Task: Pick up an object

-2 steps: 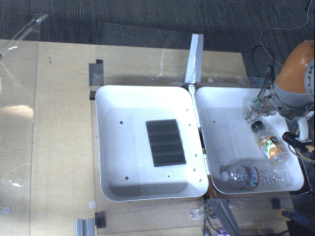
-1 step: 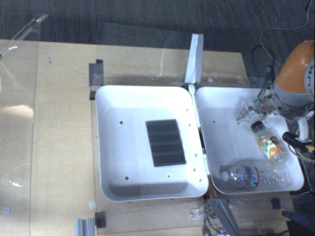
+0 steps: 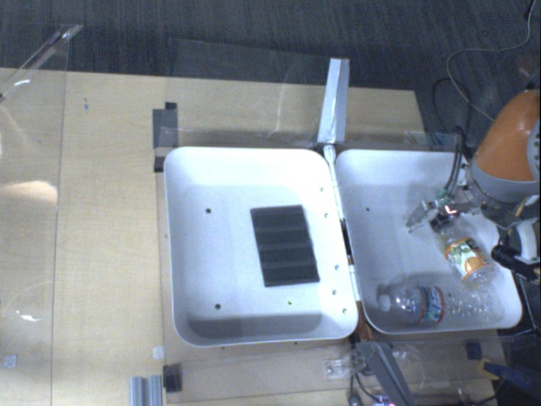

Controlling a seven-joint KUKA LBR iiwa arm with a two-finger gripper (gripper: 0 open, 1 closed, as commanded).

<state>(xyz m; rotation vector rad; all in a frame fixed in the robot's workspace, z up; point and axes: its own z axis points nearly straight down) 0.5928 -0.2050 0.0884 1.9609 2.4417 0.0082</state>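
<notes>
clear ribbed plastic bottle (image 3: 423, 303); small orange-labelled bottle (image 3: 467, 258); ridged black slab (image 3: 285, 244); fingers (image 3: 436, 212): grip unreadable

**A robotics lab test cell**

This looks like a robot research lab. A pale wooden desk (image 3: 93, 252) carries two shallow white bins (image 3: 245, 176) fixed side by side with a metal bracket (image 3: 336, 100) standing between them. Clear plastic guard panels (image 3: 51, 45) edge the desk. A grey arm with an orange band (image 3: 507, 138) reaches in from the right, loose cables (image 3: 473, 57) trail behind it, and dark office carpet (image 3: 211, 7) covers the floor.
</notes>
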